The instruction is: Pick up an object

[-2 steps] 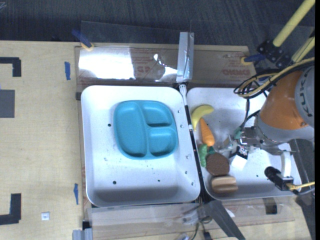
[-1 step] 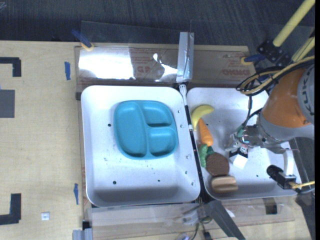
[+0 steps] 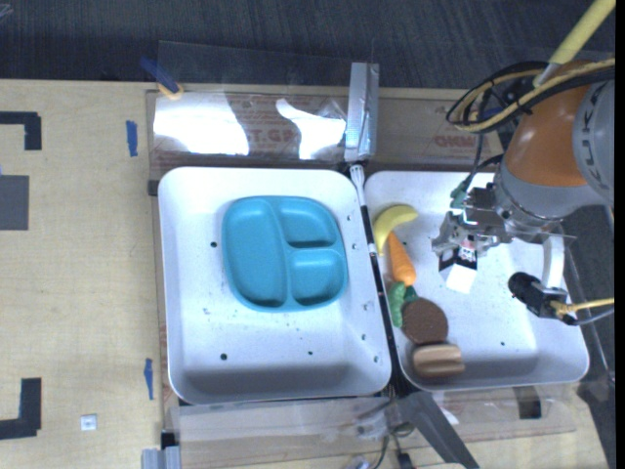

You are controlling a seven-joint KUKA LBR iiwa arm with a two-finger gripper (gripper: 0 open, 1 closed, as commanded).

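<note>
The arm (image 3: 562, 154) comes in over the right-hand bin (image 3: 508, 345), its grey casing and orange band filling the upper corner, with yellow and black cables (image 3: 498, 91) looping off behind it. The hand (image 3: 464, 247) hangs low over that bin's floor, and I cannot tell from here how far apart it stands or whether it has hold of anything; a small white block (image 3: 459, 279) lies just under it, touching or nearly so.

Out to the side of the hand away from the arm, along the wall where the two bins meet, the toy food lies in a row. A banana (image 3: 394, 219) sits level with the hand and near it. A carrot (image 3: 400, 262) lies just below the banana, with something green (image 3: 397, 301) at its lower end. Beyond that, farther down from the hand, a round brown cookie (image 3: 425, 321) rests against a tan bread-like piece (image 3: 437, 361) at the bin's near corner.

Well beyond the food, past the dividing wall, the other bin (image 3: 195, 340) holds a blue divided plate (image 3: 285, 252), lying flat in the middle. That bin's floor is speckled with small dark dots.

The bench (image 3: 78, 311) is pale wood, marked with black tape corners (image 3: 24, 130) and short blue tape strips (image 3: 131, 138). Behind the bins a sheet of clear plastic (image 3: 244, 125) over cardboard throws a strong glare. Dark carpet (image 3: 244, 13) runs along the back of the room.
</note>
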